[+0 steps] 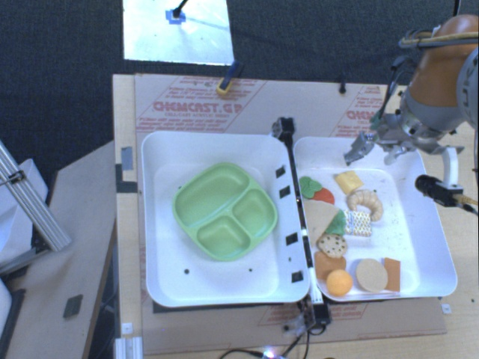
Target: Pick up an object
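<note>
The gripper (pixel 374 146) hovers over the right bin's (pixel 434 238) far rim; I cannot tell how its fingers stand. Below lie glossy toy foods (a curled croissant (pixel 366 201), a round orange (pixel 339 282)). A smooth green divided plate (pixel 224 212) fills the left bin (pixel 161 200).

Left bin (pixel 161 275) holds a green sectioned plate (pixel 224 212), lying flat. Right bin (pixel 438 264) holds toy food clustered along its left side: croissant (pixel 366 200), yellow block (pixel 348 182), cookie (pixel 331 244), orange ball (pixel 339 282), round cracker (pixel 371 275). Gripper (pixel 374 146) hangs over the right bin's far edge, above the yellow block, nothing seen between its fingers.
</note>
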Action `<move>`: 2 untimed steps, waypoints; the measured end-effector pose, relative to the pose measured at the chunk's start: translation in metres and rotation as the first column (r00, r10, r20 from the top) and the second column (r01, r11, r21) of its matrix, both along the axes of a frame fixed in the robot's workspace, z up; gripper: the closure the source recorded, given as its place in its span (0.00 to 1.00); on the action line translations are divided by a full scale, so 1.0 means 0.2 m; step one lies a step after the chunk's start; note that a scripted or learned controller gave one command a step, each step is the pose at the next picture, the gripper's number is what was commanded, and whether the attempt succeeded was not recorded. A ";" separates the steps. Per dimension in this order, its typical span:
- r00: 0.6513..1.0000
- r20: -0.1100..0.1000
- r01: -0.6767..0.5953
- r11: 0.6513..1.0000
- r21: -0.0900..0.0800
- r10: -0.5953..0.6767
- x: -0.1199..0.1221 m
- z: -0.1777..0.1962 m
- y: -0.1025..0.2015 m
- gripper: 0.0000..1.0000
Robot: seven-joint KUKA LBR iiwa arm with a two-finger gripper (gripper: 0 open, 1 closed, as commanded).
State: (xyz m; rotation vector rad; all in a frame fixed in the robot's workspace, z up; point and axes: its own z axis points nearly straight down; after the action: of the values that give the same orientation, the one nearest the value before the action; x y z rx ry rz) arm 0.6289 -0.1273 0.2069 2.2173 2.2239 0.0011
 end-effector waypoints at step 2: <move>1.000 -0.001 0.000 1.000 0.000 0.000 0.04 -0.60 -0.02 0.00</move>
State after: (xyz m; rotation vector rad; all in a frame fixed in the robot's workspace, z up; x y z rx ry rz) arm 0.6362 -0.1312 0.0867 2.2182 2.2244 -0.0004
